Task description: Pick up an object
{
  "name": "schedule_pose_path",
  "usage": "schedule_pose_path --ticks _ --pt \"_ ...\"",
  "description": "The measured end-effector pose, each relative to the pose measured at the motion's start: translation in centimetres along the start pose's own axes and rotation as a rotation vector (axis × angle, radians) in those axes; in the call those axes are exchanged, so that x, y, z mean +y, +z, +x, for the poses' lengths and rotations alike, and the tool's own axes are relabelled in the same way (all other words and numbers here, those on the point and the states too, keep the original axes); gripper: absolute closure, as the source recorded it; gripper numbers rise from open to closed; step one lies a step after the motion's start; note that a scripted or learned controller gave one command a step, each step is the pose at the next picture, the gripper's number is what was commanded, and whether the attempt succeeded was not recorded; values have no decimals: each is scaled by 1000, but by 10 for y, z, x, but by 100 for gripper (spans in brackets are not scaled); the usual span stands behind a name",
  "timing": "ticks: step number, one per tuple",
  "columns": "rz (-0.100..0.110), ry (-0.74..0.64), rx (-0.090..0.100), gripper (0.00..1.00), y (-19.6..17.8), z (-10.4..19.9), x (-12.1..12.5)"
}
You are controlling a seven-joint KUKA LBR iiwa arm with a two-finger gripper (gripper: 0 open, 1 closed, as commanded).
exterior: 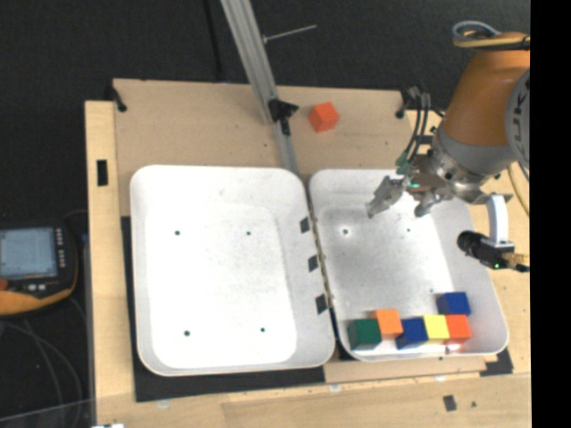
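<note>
1. Claw (403,201) hangs over the far end of the right bin (375,266), its two fingers spread apart with nothing between them; the left finger (384,194) shows clearly, while the right one is partly lost against the wrist behind it.
2. Grey arm (486,105) with its orange band enters from the right, its upper part cut off at the frame's edge.
3. Left bin (219,266) sits beside the right one, the two touching along a shared edge.
4. Slanted metal pole (254,56) runs from the top of the frame down to the bins' far edge.
5. Handheld screen (31,266) lies off the bench at left, partly cut off.
6. Blocks cluster along the near wall of the right bin, well apart from the claw: a green block (364,333), an orange block (389,321), a blue block (412,332), a yellow block (435,327), a second orange block (458,326) and a second blue block (453,304). How many more lie behind them is hard to tell.
7. One lone orange cube (324,117) rests on the bench beyond the bins.
</note>
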State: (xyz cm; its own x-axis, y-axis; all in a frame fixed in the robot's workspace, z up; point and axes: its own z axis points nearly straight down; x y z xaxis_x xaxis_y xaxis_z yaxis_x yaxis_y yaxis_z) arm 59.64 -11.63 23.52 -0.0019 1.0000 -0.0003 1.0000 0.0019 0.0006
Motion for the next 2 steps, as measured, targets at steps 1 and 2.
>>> schedule_pose_path --ticks 1,2 --pt "-3 2 -1 100 -11 -1 1" --pt "8 9 -1 100 48 -50 -86"
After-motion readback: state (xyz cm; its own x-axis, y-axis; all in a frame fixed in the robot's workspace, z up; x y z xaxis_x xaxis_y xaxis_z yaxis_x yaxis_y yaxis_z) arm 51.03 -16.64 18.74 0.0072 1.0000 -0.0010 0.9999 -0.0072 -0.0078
